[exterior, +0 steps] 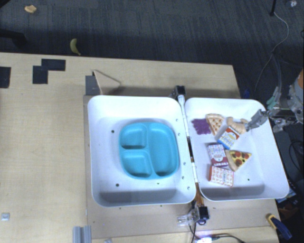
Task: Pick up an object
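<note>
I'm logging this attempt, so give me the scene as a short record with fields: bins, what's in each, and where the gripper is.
left bin: blue tray
right bin: purple grapes, waffle, pizza slice, small cartons
gripper: over the right bin's upper right, near the waffle and cartons
held: nothing seen between the fingers

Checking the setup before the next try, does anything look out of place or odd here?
Yes, two small items lie on the dark carpet beyond the bench: a banana and a tan piece near the top left corner. The other toy foods sit jumbled in the right bin, and the blue tray rests flat in the left bin.
</note>
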Motion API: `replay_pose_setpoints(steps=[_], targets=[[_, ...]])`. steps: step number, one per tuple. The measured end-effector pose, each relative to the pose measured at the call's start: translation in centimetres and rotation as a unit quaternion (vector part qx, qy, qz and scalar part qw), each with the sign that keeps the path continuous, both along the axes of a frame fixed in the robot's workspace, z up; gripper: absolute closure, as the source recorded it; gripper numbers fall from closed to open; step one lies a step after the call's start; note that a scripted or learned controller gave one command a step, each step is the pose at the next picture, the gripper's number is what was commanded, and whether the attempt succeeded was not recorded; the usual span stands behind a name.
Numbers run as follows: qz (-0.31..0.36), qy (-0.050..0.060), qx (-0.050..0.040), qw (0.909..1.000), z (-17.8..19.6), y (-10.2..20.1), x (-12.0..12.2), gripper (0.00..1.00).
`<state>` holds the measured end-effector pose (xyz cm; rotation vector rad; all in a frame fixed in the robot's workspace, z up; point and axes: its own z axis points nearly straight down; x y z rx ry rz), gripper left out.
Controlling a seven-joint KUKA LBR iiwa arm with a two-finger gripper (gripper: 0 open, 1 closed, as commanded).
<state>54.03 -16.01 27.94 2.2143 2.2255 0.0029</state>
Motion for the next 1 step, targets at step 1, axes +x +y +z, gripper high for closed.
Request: replay_pose_setpoints(steps=[1], targets=[[-0.002, 0.002, 0.0008, 1.0000, -15.99, 1.01, -4.70, 0.00]])
